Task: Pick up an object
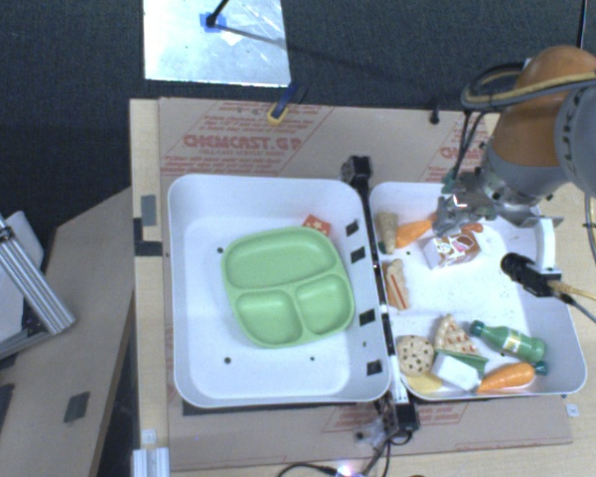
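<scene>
The gripper (455,217) hung low over the right bin (566,351), its grip impossible to tell, with the small carton (451,249) lying directly beneath, long axis running left-right.

And here we are in a robotics lab, no kitchen this: a bare pale wooden worktop (89,266) carries two shallow white plastic bins, the left bin (194,207) and the right bin (561,351), set on printed brown cardboard sheeting (248,137). At three o'clock reaches a grey industrial arm with an orange band (536,117); at nine o'clock, silver aluminium framing (20,276); dark curtain (60,38) behind.
</scene>
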